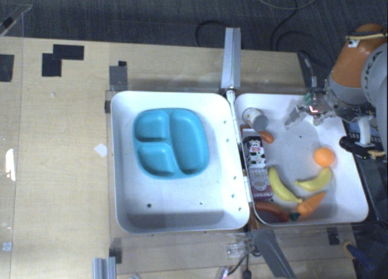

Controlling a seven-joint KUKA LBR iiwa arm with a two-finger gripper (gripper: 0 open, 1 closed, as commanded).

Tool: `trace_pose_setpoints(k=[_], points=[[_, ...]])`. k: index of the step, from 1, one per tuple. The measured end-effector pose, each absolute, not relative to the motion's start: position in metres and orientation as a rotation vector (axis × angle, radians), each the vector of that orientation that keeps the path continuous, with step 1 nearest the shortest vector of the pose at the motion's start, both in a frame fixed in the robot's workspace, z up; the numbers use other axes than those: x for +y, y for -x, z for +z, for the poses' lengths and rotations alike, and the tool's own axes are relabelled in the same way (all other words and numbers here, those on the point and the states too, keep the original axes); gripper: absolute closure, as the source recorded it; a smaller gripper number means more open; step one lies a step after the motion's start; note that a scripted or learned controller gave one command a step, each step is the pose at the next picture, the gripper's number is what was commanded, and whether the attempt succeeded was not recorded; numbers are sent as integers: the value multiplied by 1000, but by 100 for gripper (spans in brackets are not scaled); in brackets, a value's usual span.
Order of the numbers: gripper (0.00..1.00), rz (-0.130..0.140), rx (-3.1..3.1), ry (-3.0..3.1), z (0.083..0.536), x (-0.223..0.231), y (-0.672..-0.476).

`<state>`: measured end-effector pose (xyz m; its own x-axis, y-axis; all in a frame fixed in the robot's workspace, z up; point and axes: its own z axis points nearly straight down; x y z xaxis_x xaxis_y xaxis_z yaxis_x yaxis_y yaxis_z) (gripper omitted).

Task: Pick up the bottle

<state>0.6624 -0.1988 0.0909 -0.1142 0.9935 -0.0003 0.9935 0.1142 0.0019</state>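
Observation:
The bottle [254, 149] lies along the left wall of the right bin [357, 211], with a dark label on its body and its grey cap end [251, 116] towards the far side. My gripper [307, 114] hovers over the far part of the right bin, to the right of the bottle's cap and apart from it. Its two fingers stand spread, open, with only the bare bin floor between them. The grey arm with its orange band [354, 59] comes in from the right.
The right bin also holds an orange ball [324, 157], two bananas [282, 187], a carrot [310, 204], a small orange piece [266, 137] and a pinkish packet [260, 182]. The left bin [121, 168] holds a blue divided plate [171, 142].

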Motion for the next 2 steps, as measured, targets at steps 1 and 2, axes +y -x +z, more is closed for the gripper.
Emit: trace_pose_setpoints(k=[1,2], points=[[100,2,2349,-2081,100,-197,-664],[100,1,2342,-2091,114,-204,-670]])
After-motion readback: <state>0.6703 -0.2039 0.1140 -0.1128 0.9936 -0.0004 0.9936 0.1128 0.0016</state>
